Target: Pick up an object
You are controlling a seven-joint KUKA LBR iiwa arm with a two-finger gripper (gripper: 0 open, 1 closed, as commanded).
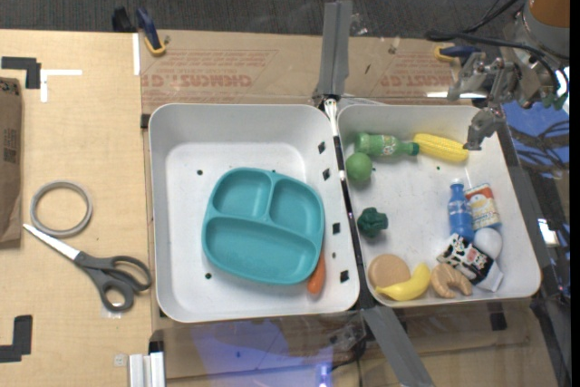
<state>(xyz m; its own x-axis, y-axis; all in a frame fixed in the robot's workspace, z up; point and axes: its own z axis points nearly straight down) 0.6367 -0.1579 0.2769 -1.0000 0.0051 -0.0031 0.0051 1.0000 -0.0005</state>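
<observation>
I see the gripper (pixel 478 133) at about two o'clock in my view, hanging over the upper right corner of the right-hand shallow white plastic bin (pixel 412 195); I cannot tell how it is set, since metal parts and cables crowd around it. Nothing shows in its grasp.

I count two bins. The left-hand shallow white bin (pixel 181 195) carries one teal plastic divided plate (pixel 263 227) and one small orange carrot (pixel 316 276), which pokes out from under the plate's five o'clock edge, partly hidden.

In the right bin I count one yellow toy corn cob (pixel 440 147), just beside the gripper at its nine o'clock, nearly touching. One green plastic bottle (pixel 384 144) lies beyond it, one round green fruit (pixel 359 167) below that, and one dark green broccoli piece (pixel 372 221) lower still. At the gripper's six o'clock lie one blue bottle (pixel 459 211) and one small red-and-white packet (pixel 483 206). Along the bottom sit one tan round bun (pixel 390 269), one yellow banana (pixel 408 285), and a black-and-white item (pixel 468 256) in a cluttered heap I find hard to make out.

On the wooden tabletop (pixel 72 140), at nine o'clock, lie one pair of grey-handled scissors (pixel 91 266) and one grey tape ring (pixel 61 208).
</observation>
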